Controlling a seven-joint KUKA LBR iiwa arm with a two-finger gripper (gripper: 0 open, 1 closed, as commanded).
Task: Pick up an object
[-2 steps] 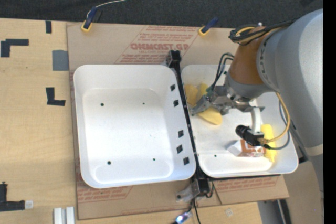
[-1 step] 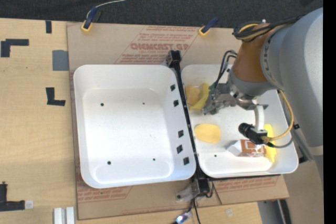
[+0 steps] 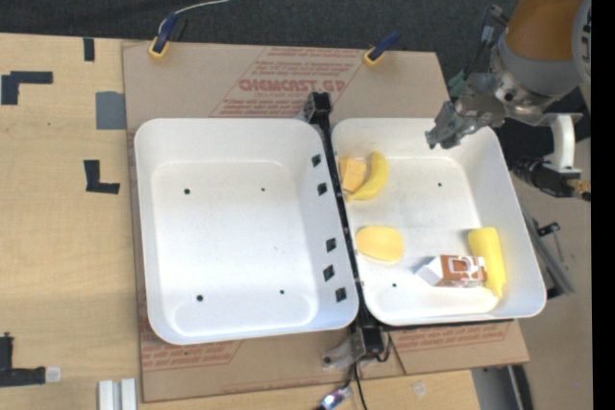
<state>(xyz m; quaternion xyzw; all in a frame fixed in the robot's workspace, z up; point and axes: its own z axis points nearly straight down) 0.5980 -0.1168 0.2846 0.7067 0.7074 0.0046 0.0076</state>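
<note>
The right bin (image 3: pixel 509 197) carries four small things, any of which would serve. Against its left wall near the far corner lies a yellow banana (image 3: pixel 375 176) with an orange wedge-shaped piece (image 3: pixel 354 175) touching it. Nearer the middle of the left wall sits a yellow lemon (image 3: pixel 381 244). By the near right corner lie a yellow corn cob (image 3: pixel 488 256) and, just beside it, a small brown-and-white carton (image 3: pixel 452 271).

The lemon looks the easiest candidate (it stands apart from the rest, with free room on most sides). It is a smooth, rounded, pale-yellow oval, probably a light hollow plastic toy: stiff, slightly slippery, apt to squirt out if pinched off-centre. A grip across its short width, centred, seems best. The banana and wedge crowd the wall, leaving little room for a finger on that side; the carton, though flat-sided, lies tilted against the cob.

The tool (image 3: pixel 448 132) hangs over the far edge of the right bin, near its far right corner, well apart from every object, holding nothing. Whether it is apart or together I cannot tell from this angle. The left bin (image 3: pixel 231 322) lies alongside on the worktop (image 3: pixel 58 206).
</note>
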